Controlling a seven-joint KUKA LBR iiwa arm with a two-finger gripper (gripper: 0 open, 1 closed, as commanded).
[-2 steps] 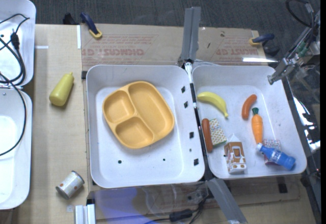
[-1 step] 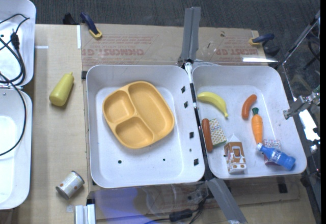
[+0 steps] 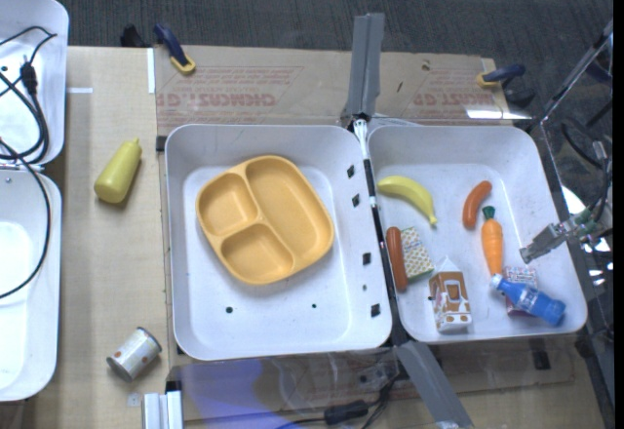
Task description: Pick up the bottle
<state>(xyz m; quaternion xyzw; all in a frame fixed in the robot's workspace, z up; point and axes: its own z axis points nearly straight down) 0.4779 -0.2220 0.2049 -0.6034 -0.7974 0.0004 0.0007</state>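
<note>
The bottle [image 3: 528, 300] lies on its side in the right bin's [image 3: 458, 139] near corner, below the carrot [image 3: 492, 244], while the gripper [image 3: 546, 244] hovers just beside it, its grip state indiscernible, probably positioned for approach.

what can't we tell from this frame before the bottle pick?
- Gripper: small and blurred at the right bin's rim in the camera view; finger state unreadable.
- Arm: cut off by the view's right edge.
- Blue bottle: label text too small; its base lies against a small packet, contact unclear.
- Carton: print too small to read.
- Can on the bench: label blurred.
</note>
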